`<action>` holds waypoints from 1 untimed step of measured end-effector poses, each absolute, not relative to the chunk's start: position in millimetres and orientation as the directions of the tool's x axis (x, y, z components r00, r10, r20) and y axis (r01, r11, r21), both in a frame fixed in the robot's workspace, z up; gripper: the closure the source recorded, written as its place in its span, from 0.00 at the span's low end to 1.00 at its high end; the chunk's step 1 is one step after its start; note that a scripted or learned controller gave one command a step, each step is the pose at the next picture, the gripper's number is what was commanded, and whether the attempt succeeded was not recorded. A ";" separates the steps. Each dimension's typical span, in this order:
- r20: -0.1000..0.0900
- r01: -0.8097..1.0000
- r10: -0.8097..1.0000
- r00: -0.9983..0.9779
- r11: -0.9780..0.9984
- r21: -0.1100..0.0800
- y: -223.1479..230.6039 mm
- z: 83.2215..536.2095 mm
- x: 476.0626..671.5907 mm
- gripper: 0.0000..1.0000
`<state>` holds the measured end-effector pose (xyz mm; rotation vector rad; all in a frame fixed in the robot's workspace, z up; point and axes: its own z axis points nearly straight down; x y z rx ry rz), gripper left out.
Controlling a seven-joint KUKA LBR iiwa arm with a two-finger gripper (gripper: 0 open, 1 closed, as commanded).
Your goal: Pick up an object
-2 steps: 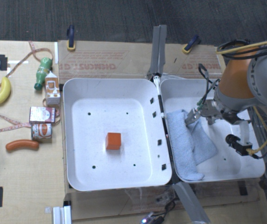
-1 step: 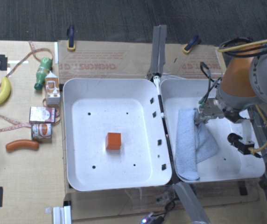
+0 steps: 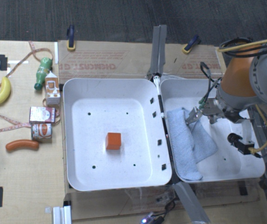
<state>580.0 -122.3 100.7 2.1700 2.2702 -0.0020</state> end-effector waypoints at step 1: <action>-0.001 0.996 0.996 -0.088 0.088 -0.001 -111.1 92.0 581.6 0.00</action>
